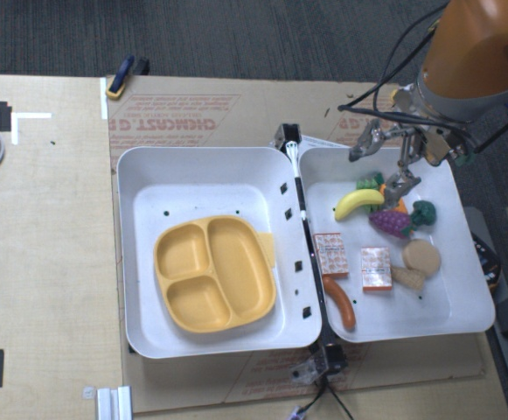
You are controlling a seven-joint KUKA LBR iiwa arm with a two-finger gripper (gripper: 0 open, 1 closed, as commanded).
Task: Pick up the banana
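The yellow banana (358, 202) lies in the right bin (463, 309), in its upper middle, curving toward the left. My gripper (383, 165) hangs just above and behind it, open; one fingertip (358, 151) is off to the banana's upper left, the other (400, 183) close to its right end. Nothing is between the fingers. A green toy (372, 182) sits right behind the banana.
Purple grapes (391, 223), a broccoli piece (423, 213) and an orange bit (400, 206) crowd the banana's right. Two small boxes (330, 254) (376, 268), a sausage (340, 303) and tan bread pieces (421, 257) lie nearer the front. A yellow divided plate (215, 272) fills the left bin (140, 234).
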